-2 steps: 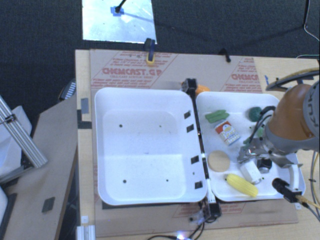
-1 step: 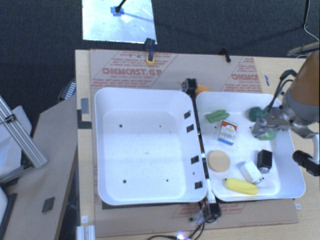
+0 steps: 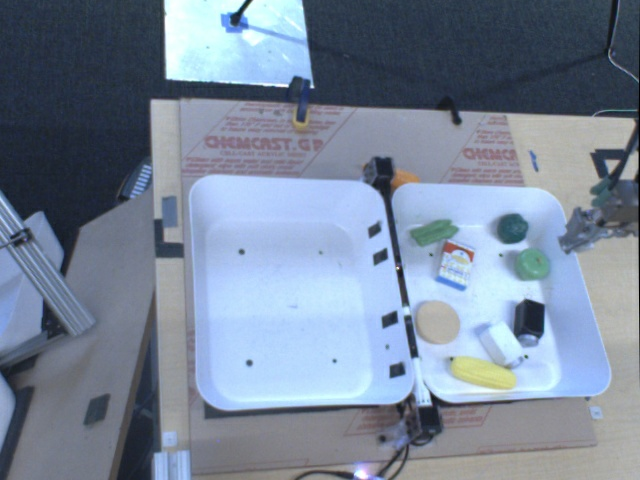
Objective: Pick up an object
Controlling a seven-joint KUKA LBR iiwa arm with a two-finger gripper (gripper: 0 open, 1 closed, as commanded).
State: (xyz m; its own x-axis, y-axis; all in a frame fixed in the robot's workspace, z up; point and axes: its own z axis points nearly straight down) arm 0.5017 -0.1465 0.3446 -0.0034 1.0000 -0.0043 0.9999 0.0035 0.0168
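Observation:
The right bin (image 3: 575,308) holds several small objects: a light green pod (image 3: 433,232), a red, white and blue box (image 3: 455,265), a dark green round piece (image 3: 513,228), a lighter green round piece (image 3: 532,263), a tan disc (image 3: 437,322), a black block (image 3: 528,319), a white piece (image 3: 500,344) and a yellow corn cob (image 3: 483,372). My gripper (image 3: 582,233) hangs over that bin's right rim, level with the two green round pieces and a little to their right. It touches none of the objects.
The left bin (image 3: 290,288) lies beside the right one, with black clips along the shared wall. An orange item (image 3: 404,179) lies just behind the bins. A clamp (image 3: 299,103) and a shiny sheet (image 3: 236,28) are at the back.

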